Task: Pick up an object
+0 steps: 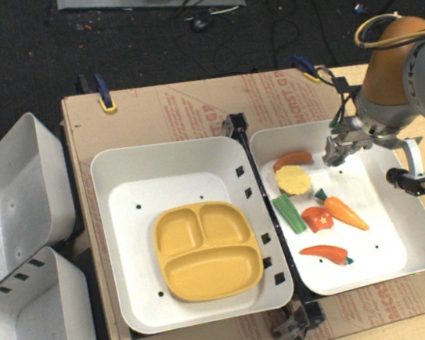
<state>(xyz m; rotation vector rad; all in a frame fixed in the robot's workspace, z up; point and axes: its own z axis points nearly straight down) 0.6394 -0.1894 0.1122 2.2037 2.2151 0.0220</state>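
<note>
my grey arm with the orange band [390, 59] comes in from the right edge of the frame, and my two-finger pincer [335, 153] hangs over the upper part of the right-hand shallow white plastic bin [414, 250]. from this slanted angle the fingers look dark and small, and i cannot tell how wide they stand or whether anything sits between them; nothing looks caught there, as far as i can see

the toys lie in the left half of that bin. nearest my pincer, just to its left, is a reddish-orange sausage-shaped piece [292, 159], and touching its lower edge a round yellow piece [294, 181]. below that a green stick-shaped vegetable [289, 214] runs slantwise along the bin's left wall. beside it lie a small red tomato-like piece [317, 218] and an orange plastic carrot [346, 213], the two touching. lower still, apart from the rest, a red chilli pepper with a green stalk [325, 253] rests on the bin floor

in the left-hand white bin [125, 218], toward the centre of the frame, sits a yellow plastic tray with three compartments [207, 251], lying flat
</note>
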